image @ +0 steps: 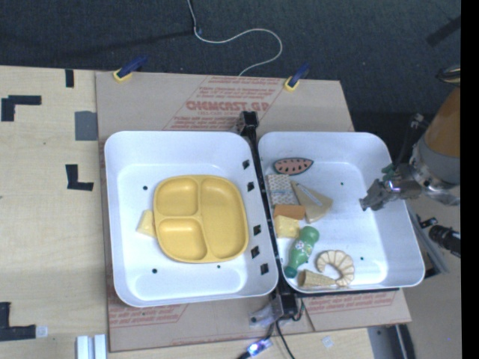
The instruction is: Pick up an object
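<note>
My gripper (376, 196) hangs over the right side of the right bin (367, 146), above bare white floor, with nothing seen in it. The toy food lies along that bin's left side, well to the gripper's left: a watermelon slice (292, 165), a speckled cracker (279, 190), a tan wedge (312, 201), an orange block (289, 212), a yellow block (285, 227), a green bottle (301, 247), a croissant (337, 265) and a small pale wedge (315, 279).
The left bin (127, 152) holds a yellow divided plate (200, 217) with a yellow slice (145, 223) tucked under its left edge. A black clip strip (258, 200) runs along the divider between the bins. The arm's wrist (441, 155) stands past the right rim.
</note>
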